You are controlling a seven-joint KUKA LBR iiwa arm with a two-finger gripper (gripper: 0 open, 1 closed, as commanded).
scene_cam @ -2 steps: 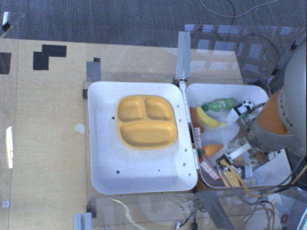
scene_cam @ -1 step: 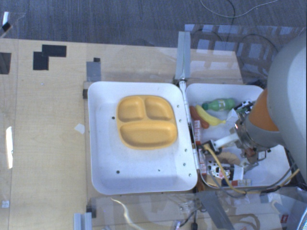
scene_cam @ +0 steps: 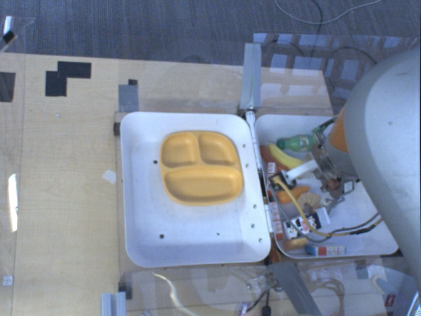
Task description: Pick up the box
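The right bin (scene_cam: pixel 368 239) holds a clutter of small items. A long, flat white box (scene_cam: pixel 327 249) with red and blue ends lies by the bin's front wall. A second narrow red-and-white box (scene_cam: pixel 275 227) leans against the left wall. My gripper (scene_cam: pixel 331 188) hangs low over the middle of this bin, behind the white box and apart from it, above an orange carrot-like piece (scene_cam: pixel 297 193). The big grey arm (scene_cam: pixel 385 143) covers the bin's right side and hides what lies under it.
A green bottle (scene_cam: pixel 296 142) and a yellow banana (scene_cam: pixel 284 155) lie at the back of the right bin, with a red item (scene_cam: pixel 268 157) beside them. A small black-and-white object (scene_cam: pixel 303 224) sits mid-front. The left bin (scene_cam: pixel 141 242) holds a yellow divided plate (scene_cam: pixel 200 167).
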